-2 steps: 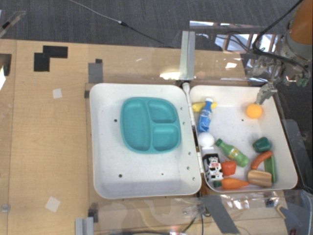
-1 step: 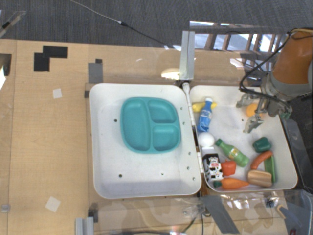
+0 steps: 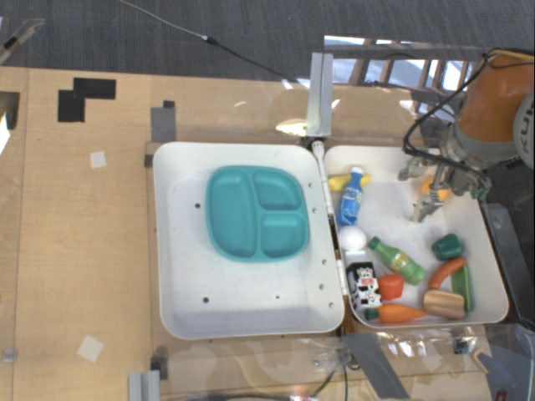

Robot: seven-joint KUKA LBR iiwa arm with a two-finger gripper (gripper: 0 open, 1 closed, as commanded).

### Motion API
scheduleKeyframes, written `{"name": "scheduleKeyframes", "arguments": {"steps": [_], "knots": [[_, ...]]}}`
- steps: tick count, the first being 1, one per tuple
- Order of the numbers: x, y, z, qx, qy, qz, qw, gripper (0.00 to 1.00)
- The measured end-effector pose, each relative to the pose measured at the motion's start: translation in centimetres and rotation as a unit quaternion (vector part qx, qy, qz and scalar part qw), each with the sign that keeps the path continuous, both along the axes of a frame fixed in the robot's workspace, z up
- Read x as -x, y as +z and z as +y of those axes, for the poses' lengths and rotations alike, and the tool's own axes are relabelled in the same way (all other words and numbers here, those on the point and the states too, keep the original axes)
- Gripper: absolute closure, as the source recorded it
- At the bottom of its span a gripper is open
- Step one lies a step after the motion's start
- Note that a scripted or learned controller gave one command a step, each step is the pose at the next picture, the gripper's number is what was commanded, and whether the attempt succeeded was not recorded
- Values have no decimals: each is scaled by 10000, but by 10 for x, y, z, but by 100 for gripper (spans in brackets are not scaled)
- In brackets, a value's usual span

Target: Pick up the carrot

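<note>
The carrot point(image 3: 400, 312) is orange and tapered. It lies flat along the front wall of the right bin point(image 3: 493, 249), its tip pointing right toward a tan bread loaf point(image 3: 444, 304). My gripper point(image 3: 422, 192) hangs over the back part of that bin, well behind the carrot and a little to its right. Its two grey fingers point(image 3: 420, 210) stand open, with no toy between them. A small orange spot shows by the wrist.
Around the carrot lie a red block point(image 3: 390, 286), a black-and-white carton point(image 3: 363, 282), a green bottle point(image 3: 397, 260), an orange-red pepper point(image 3: 446, 272) and a dark green piece point(image 3: 447, 245). A blue bottle point(image 3: 351, 195) rests by the divider. A teal divided plate point(image 3: 255, 211) lies in the left bin point(image 3: 180, 291).
</note>
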State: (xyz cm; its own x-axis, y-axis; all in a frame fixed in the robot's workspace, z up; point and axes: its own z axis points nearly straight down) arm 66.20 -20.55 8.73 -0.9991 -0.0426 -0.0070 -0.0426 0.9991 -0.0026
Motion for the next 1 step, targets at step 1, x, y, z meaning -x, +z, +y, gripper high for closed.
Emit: {"name": "scheduleKeyframes", "arguments": {"steps": [1], "knots": [[-5, 15, 1, 18, 25, -80, 10000, 100]]}}
